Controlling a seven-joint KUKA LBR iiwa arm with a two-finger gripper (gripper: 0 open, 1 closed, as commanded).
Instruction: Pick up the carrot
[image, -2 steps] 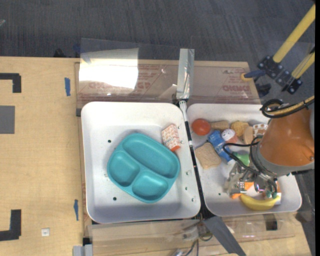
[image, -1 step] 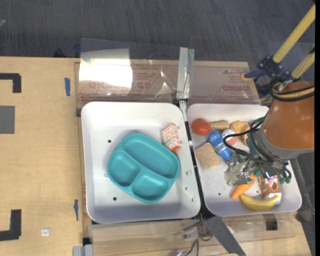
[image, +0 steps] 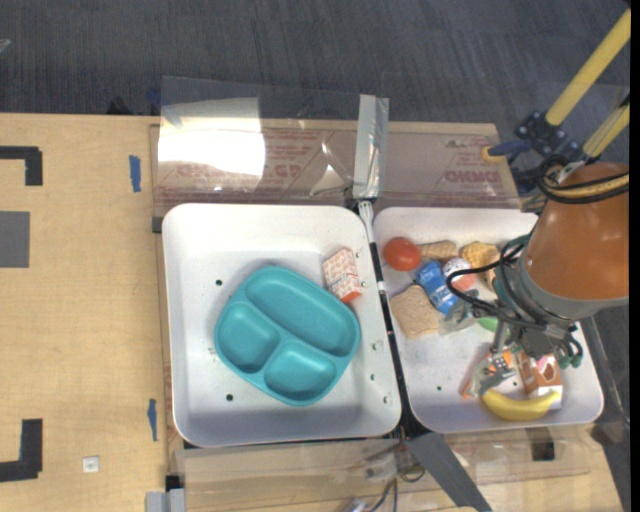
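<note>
The arm's orange band (image: 580, 240) hangs over the right bin (image: 440, 395). Below it my gripper (image: 500, 362) is low in the bin's front right part, just above a yellow banana (image: 518, 403). A thin orange piece (image: 468, 381), which looks like the carrot, lies slanted just left of the gripper. The wrist and cables hide how the two meet, and I cannot tell whether the gripper touches it.
In the right bin lie a red tomato (image: 401, 252), bread slices (image: 415, 310), a blue can (image: 437, 285) and a small carton (image: 543, 373). The left bin (image: 190, 300) holds a teal divided plate (image: 288, 333) and a small red-and-white packet (image: 342, 272).
</note>
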